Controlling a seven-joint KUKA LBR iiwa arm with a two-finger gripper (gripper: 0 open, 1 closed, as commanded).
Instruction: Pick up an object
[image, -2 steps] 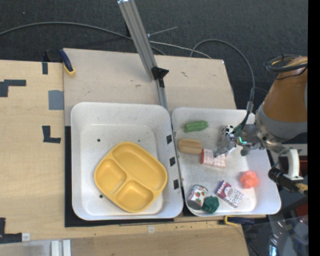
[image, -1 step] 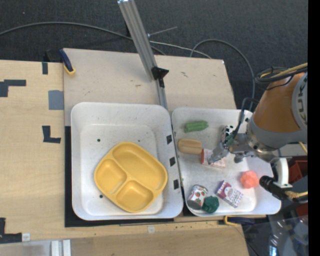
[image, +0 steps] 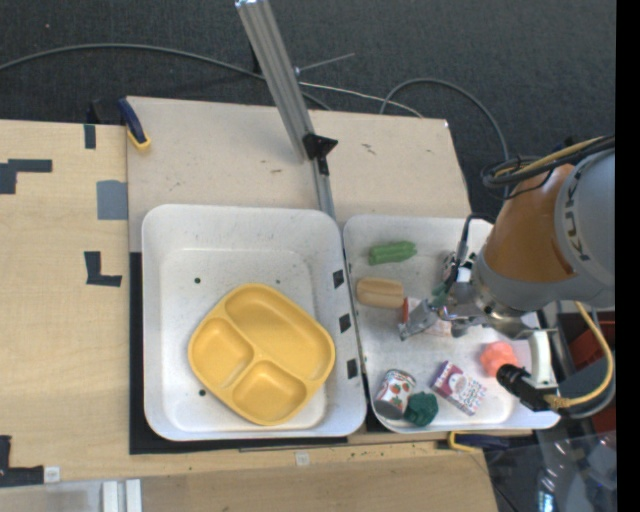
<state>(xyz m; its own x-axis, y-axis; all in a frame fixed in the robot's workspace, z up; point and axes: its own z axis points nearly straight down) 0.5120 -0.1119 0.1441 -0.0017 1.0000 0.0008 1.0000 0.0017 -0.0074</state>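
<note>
Listing bench contents, left to right:

Left bin (image: 160, 300): shallow white tray, on the left half of the bench.
Yellow plate (image: 262, 352): three-compartment dish lying flat in the left bin, toward its near side, turned at an angle.
Metal post (image: 290, 95): grey bar slanting from the far edge down to the seam between the bins.
Right bin (image: 365, 330): shallow white tray, touching the left bin along its right wall.
Green object (image: 392, 253): elongated, lying at the far side of the right bin.
Tan object (image: 380, 292): rounded, just near of the green object, beside the bin's left wall.
Printed cup (image: 395, 388): small round item in the near left corner of the right bin.
Dark green lump (image: 421, 408): touching the printed cup on its right.
Printed packet (image: 459, 387): flat, right of the lump, near edge of the bin.
Gripper (image: 420, 318): low over the middle of the right bin, just right of the tan object; finger spread and contents: cannot tell.
Orange-pink object (image: 498, 355): at the bin's right side, beneath the arm.
Arm (image: 545, 245): grey with orange band, reaching in from the right.
</note>
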